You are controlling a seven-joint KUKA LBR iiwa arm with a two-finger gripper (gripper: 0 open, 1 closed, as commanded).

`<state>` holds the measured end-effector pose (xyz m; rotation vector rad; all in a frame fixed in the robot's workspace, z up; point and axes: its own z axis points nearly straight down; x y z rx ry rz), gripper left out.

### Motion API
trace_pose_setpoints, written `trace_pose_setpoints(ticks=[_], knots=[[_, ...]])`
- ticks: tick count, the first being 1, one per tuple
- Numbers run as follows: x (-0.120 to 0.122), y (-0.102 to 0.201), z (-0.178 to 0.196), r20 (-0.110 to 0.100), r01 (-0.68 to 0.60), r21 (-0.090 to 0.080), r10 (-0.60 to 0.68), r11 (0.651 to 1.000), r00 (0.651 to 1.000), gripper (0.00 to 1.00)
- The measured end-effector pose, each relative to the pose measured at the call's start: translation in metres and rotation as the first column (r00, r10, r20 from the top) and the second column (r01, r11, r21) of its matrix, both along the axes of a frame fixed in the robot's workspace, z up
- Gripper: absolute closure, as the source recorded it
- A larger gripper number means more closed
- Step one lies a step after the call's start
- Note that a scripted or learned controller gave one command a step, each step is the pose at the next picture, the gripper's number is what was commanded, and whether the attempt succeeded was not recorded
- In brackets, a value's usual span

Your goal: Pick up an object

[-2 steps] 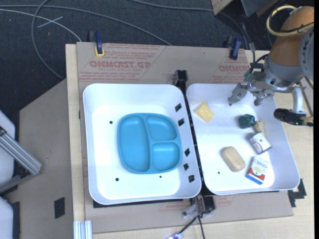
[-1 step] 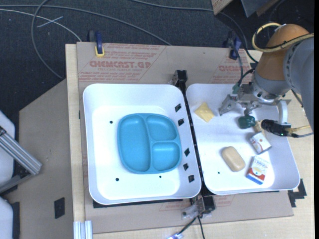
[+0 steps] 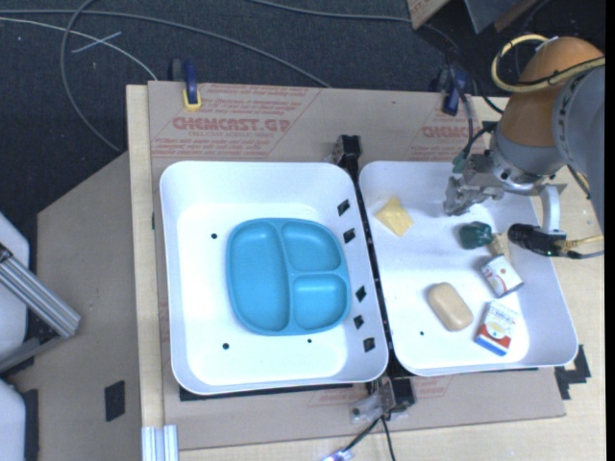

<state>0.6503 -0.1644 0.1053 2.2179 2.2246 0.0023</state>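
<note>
While the end effector (image 3: 463,198) hangs, grip unreadable, a small dark-teal object (image 3: 474,234) lies just below.

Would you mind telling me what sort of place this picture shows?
Most likely a robotics lab workcell: a robot arm reaches over two white bins clamped to a board, with loose cables on dark carpet and small test objects like a blue plate.
</note>
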Motion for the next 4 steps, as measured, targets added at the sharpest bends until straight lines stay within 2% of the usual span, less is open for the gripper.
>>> trace_pose_setpoints(ticks=[1, 2, 3, 4], knots=[[0.005, -0.003, 0.045, 0.004, 0.002, -0.002, -0.002, 1.000, 1.000, 1.00], [0.012, -0.009, 0.108, 0.008, 0.002, -0.003, -0.002, 1.000, 1.000, 1.00], [0.013, -0.008, 0.116, 0.003, 0.002, -0.002, -0.002, 1.000, 1.000, 1.00], [-0.020, 0.041, 0.124, -0.005, -0.001, 0.002, 0.001, 1.000, 1.000, 1.00]])
